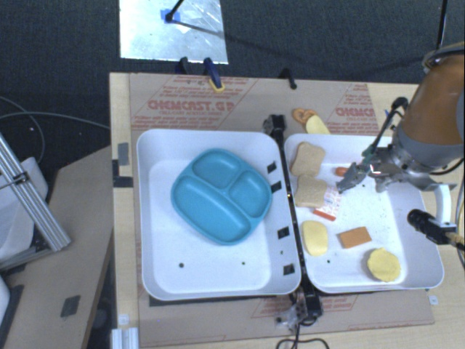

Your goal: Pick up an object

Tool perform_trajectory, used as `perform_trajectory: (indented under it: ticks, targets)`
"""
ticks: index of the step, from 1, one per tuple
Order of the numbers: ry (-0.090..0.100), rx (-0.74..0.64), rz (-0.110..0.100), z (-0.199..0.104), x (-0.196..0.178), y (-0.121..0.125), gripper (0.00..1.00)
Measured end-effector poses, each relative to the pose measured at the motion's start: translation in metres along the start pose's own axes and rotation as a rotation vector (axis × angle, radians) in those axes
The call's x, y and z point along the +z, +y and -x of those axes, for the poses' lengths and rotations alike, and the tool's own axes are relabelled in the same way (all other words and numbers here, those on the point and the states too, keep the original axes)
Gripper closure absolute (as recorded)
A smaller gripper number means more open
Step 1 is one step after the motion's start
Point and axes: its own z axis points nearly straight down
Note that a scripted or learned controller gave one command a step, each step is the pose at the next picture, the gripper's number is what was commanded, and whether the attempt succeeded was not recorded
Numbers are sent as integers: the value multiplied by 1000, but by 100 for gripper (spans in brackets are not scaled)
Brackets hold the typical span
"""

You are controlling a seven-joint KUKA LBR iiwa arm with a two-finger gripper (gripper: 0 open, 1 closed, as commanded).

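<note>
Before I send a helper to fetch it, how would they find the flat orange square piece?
Look in the right bin, the one without the blue plate. Near its front, the orange square lies flat between a pale yellow oval and a round yellow piece. It is the one orange, straight-edged item among rounded yellow neighbours.

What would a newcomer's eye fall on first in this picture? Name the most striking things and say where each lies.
First the blue divided plate, alone in the left bin. Next the grey and orange arm coming in from the right, its hand low over the right bin. That bin holds scattered toy foods: bread slices, yellow pieces and an orange square.
</note>
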Motion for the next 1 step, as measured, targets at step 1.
perform_trajectory:
  ticks: [1]
  targets:
    - [5,-12,-4,-119,18,-20,0]
